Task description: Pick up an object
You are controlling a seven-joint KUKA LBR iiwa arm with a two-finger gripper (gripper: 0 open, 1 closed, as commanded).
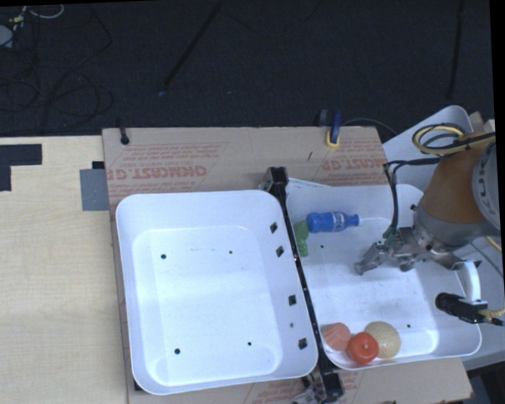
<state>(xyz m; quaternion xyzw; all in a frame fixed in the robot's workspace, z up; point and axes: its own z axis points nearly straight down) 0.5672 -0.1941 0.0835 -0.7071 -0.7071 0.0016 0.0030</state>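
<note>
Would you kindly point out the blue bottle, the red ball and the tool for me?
blue bottle (328, 222), camera view, middle of its body.
red ball (362, 347), camera view, its top.
tool (363, 268), camera view, at its fingertips.

Two bins stand side by side on the bench (45, 275), their inner walls touching along the middle. The left bin (128, 246) is on the left side and the right bin (458, 347) is on the right side. In the right bin, a bottle (331, 222) lies on its side near the far wall, close to the divide between the bins. Three small round things lie together in the near corner of this bin: a ball (362, 347) in front, a second ball (384, 337) touching it on the right, and a disc (335, 335) touching it on the left. The tool (375, 260) is over the right bin, between the bottle and the round things, apart from all of them.
</note>
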